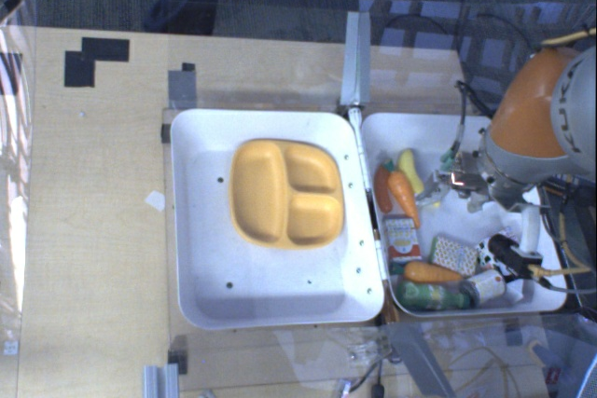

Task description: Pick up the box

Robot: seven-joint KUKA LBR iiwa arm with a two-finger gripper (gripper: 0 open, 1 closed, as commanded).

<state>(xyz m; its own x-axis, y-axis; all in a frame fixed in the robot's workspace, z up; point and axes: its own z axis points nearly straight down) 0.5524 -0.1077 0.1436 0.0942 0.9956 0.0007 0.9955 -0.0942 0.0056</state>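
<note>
The box is a small red and white carton lying flat in the right bin, against its left wall. An orange carrot touches its far end. My gripper hangs over the middle of the right bin, to the right of the box and farther back, apart from it. The grey wrist and orange band hide much of the hand. Nothing shows between the fingers.
A banana and a second carrot lie in the right bin, with a green bottle, a can, a speckled pad and a black and white toy. The left bin holds a yellow divided tray.
</note>
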